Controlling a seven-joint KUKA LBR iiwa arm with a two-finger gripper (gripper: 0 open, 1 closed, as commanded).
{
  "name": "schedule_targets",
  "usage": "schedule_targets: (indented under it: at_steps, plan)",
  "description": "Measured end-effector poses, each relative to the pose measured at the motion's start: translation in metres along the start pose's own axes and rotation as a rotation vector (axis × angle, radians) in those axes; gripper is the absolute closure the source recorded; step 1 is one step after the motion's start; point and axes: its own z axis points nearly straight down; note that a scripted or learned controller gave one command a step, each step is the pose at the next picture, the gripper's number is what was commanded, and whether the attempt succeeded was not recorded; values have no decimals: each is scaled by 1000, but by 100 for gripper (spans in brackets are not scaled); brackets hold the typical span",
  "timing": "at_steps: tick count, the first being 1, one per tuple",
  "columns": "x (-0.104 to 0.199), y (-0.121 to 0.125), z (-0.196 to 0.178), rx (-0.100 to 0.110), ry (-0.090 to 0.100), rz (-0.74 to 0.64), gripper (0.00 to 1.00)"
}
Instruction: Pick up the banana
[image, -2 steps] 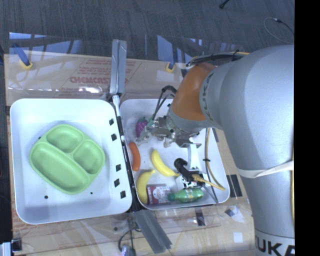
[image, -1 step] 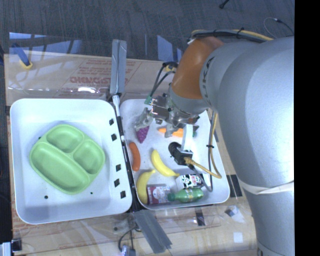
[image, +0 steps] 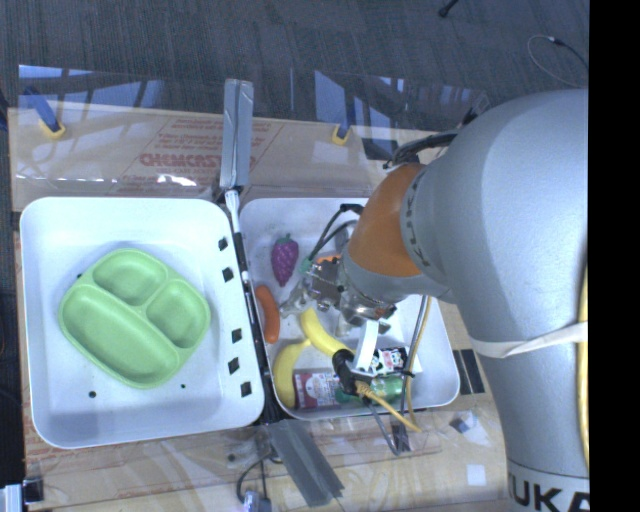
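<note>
Over the right bin (image: 440, 385), I'm hovering my gripper (image: 345, 300) w/ the banana (image: 322, 335) just beneath; jaw state: can't tell. Carrot (image: 268, 312) & bottle (image: 318, 388) are crowding it, risking a mis-grab.

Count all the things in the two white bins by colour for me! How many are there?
Green: 1, divided plate
Purple: 1, grapes
Orange: 1, carrot
Yellow: 2, banana, lemon-like fruit
Red-labelled: 1, packet
Total: 6
</note>
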Motion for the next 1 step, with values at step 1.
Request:
schedule_targets:
  at_steps: [1]
  plan:
    - [1, 0, -9, 2, -1, -6, 100]
